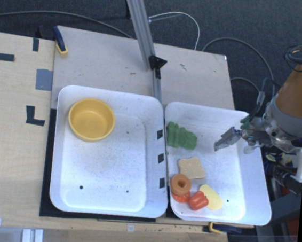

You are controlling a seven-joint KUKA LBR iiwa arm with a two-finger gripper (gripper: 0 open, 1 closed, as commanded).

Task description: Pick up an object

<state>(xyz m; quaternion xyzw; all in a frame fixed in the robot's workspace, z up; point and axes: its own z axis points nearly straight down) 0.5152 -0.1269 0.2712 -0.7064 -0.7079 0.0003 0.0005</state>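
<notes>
Since nothing is yet grasped, the hand (228, 140) is held above the right bin (252, 182), fingers apart, beside the green toy (180, 136), presumably for descent.

Fingers (225, 141) over right bin (253, 171), near green toy (180, 136).

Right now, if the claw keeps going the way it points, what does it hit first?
Probably the green toy: the claw points left across the right bin toward it. Its height is unclear, so it might meet the bin floor first.
</notes>
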